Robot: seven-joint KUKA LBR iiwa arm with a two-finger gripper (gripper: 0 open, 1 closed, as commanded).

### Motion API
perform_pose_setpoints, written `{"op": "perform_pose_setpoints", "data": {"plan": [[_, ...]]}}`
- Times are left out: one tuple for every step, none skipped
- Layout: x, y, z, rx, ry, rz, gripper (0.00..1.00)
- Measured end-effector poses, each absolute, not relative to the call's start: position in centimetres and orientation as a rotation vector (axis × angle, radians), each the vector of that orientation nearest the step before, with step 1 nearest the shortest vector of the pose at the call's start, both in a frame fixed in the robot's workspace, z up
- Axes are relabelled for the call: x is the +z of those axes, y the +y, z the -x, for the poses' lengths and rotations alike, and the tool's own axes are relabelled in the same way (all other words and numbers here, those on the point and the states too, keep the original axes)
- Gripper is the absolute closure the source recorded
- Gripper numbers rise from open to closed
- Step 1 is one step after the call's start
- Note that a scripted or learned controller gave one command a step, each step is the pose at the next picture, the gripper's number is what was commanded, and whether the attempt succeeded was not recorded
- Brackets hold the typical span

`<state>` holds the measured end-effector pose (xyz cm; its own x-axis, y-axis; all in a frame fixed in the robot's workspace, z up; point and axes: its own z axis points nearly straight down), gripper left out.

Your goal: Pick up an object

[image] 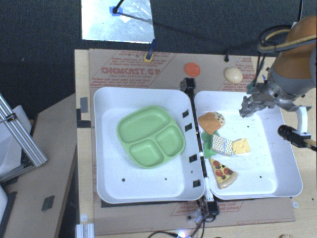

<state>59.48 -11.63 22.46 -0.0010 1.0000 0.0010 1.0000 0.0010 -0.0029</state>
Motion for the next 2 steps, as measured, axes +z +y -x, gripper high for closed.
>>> {"op": "perform_pose_setpoints", "data": {"plan": [[21.9, -9.3, -55.0, 0.001, -2.221, 2.219, 1.00], [23.1, -5.6, -52.9, -0.001, -2.229, 2.211, 1.00]]}}
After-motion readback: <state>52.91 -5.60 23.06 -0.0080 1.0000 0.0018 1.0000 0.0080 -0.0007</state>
